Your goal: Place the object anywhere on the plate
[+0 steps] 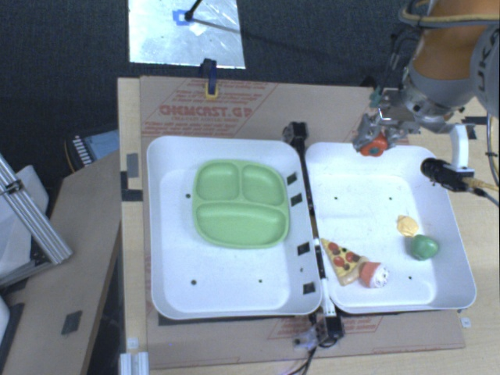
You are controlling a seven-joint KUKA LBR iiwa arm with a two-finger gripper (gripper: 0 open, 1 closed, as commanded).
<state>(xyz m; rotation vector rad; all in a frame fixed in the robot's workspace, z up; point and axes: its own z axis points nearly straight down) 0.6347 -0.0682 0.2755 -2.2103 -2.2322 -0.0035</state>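
Observation:
A light green divided plate point(238, 204) lies in the left white bin point(172, 287). My gripper point(373, 141) hangs above the far rim of the right bin point(449, 291), and a small orange-red object point(375, 146) shows between its fingers. In the right bin lie a pizza slice toy point(344, 259), a small red-and-white toy point(373, 274), a yellow piece point(407, 225) and a green round toy point(424, 247).
A black clamp point(297, 131) sits at the far end of the seam between the bins. A black cylindrical part point(444, 173) sticks out at the right bin's far right side. A shiny sheet point(186, 20) lies beyond the bench.

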